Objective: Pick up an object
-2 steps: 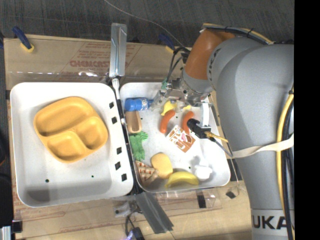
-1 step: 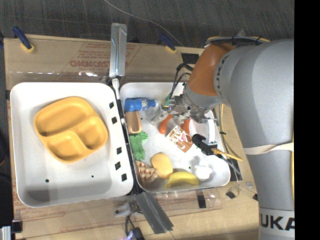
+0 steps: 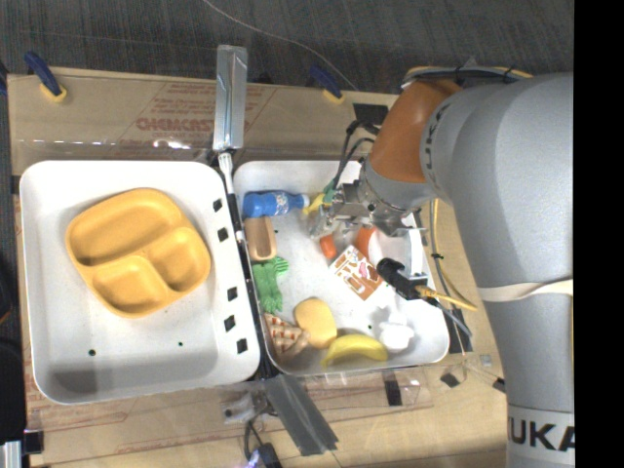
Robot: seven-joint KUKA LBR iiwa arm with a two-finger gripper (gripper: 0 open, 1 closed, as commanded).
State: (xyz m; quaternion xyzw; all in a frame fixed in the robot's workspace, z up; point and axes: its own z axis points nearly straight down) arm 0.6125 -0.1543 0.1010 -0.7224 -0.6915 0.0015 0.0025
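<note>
A yellow tray [image 3: 138,250] lies in the left bin [image 3: 58,359]. In the right bin [image 3: 429,344], lower centre, sit a blue bottle [image 3: 271,204], green toy [image 3: 266,283], and banana [image 3: 353,349]. The gripper [image 3: 336,217] hangs above them, centre frame; its state I cannot tell.

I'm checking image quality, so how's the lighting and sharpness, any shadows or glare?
Camera view: even, soft lighting; faint shadow in the left bin's lower corner beneath the yellow tray; mild glare on the clear sheet over the cardboard; small items in the right bin look slightly soft.
</note>
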